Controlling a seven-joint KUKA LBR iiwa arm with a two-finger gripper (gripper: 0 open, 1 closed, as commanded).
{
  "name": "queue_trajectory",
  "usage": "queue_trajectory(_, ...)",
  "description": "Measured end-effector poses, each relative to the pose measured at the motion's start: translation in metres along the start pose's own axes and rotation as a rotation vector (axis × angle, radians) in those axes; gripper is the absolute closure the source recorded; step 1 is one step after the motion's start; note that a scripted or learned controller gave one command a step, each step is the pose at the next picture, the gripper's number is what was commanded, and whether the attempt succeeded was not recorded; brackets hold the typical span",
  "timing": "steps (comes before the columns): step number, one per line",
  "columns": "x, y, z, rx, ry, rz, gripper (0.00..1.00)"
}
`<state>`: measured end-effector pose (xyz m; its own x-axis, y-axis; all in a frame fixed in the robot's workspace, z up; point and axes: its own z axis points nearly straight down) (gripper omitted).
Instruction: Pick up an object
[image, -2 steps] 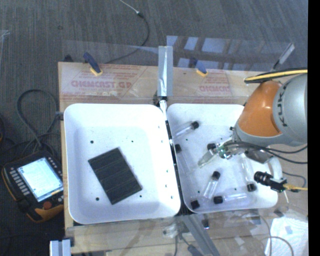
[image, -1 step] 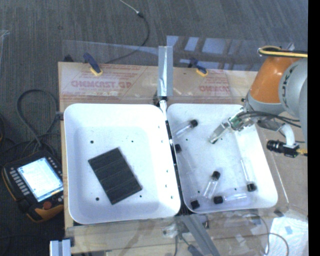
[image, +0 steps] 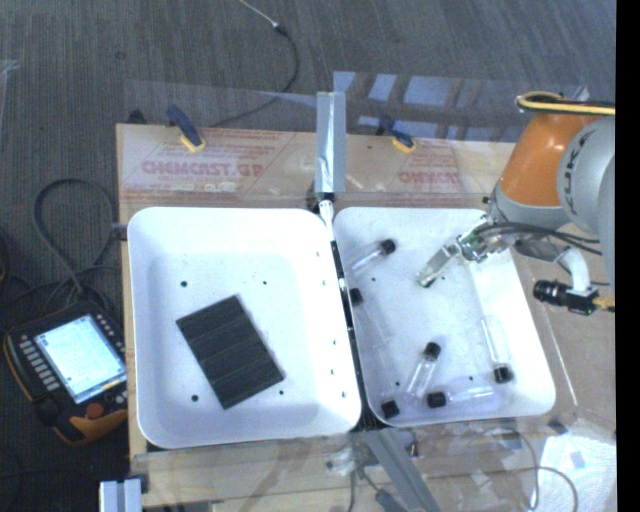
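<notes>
Several clear vials with black caps lie in the right bin (image: 520, 300). One vial (image: 370, 255) is at the upper left and another vial (image: 422, 370) near the middle front. A third vial (image: 492, 350) lies at the right, and more rest along the front wall. My gripper (image: 431, 276) hangs over the upper middle of the right bin, slanting down to the left from the grey wrist. Its tip is over bare bin floor, to the right of the upper-left vial and apart from it. A black ribbed flat pad (image: 229, 351) lies in the left bin (image: 150, 260).
The two bins meet at a raised middle wall (image: 340, 300). A grey post (image: 329, 145) stands behind them. A teach pendant (image: 70, 365) lies on the floor at the left. The arm's orange band (image: 535, 160) is over the bench's back right corner.
</notes>
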<state>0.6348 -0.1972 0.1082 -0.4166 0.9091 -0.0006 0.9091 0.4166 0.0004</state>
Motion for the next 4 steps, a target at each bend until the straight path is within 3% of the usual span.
queue_trajectory(2,0.000,0.000,0.000,0.000,0.000,0.000,0.00)
queue_trajectory(3,0.010,0.041,0.020,0.007,-0.005,-0.070,0.00)
queue_trajectory(4,0.010,0.041,0.020,0.007,-0.005,-0.070,0.00)
